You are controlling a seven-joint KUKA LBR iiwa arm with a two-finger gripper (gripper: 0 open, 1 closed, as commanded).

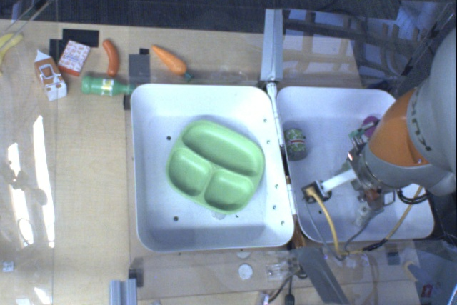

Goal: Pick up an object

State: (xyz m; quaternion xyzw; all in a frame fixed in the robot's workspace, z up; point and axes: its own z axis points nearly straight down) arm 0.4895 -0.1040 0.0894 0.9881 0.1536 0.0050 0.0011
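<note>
Over the right white bin [314, 100] I hang with my grey arm and orange band, my gripper [365, 198] low near its front right corner; whether anything is caught in it I cannot tell. Against that bin's left wall lies a small dark green can [295, 142], apart from me. A green three-compartment plastic tray [216, 165] sits in the middle of the left white bin [150, 153]. Beyond that bin's back edge, on the bench, lie an orange carrot [169, 60] and a green bottle [104, 86].
</note>
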